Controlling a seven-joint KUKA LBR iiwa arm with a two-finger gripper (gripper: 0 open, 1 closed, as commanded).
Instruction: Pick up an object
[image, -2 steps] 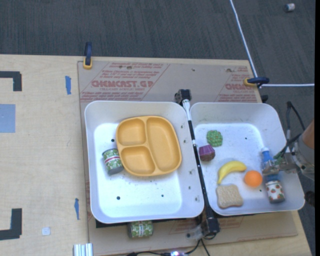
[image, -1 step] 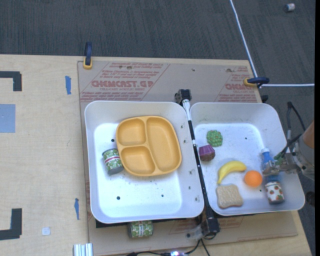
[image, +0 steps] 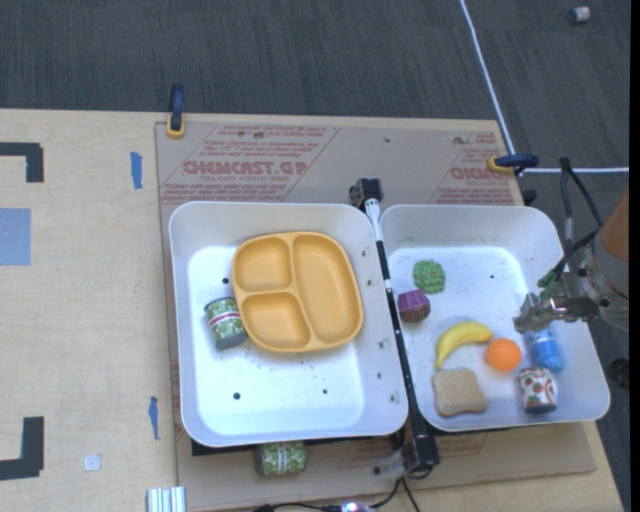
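Observation:
My gripper (image: 538, 316) hangs over the right side of the right bin (image: 500, 228), reaching in from the right. A blue object (image: 546, 352) lies just below it, very close to or touching it. Nearby in that bin are an orange ball (image: 503, 354), a yellow banana (image: 460, 340), a slice of bread (image: 459, 392) and a small red and white can (image: 537, 390). Farther left lie a green bumpy item (image: 429, 275) and a purple item (image: 413, 305).
The left bin (image: 200, 395) holds a yellow divided plate (image: 297, 290) and a small green-labelled can (image: 226, 322) against its left wall. Another can (image: 282, 458) lies on the bench in front of the bins. A black rail (image: 388, 290) separates the bins.

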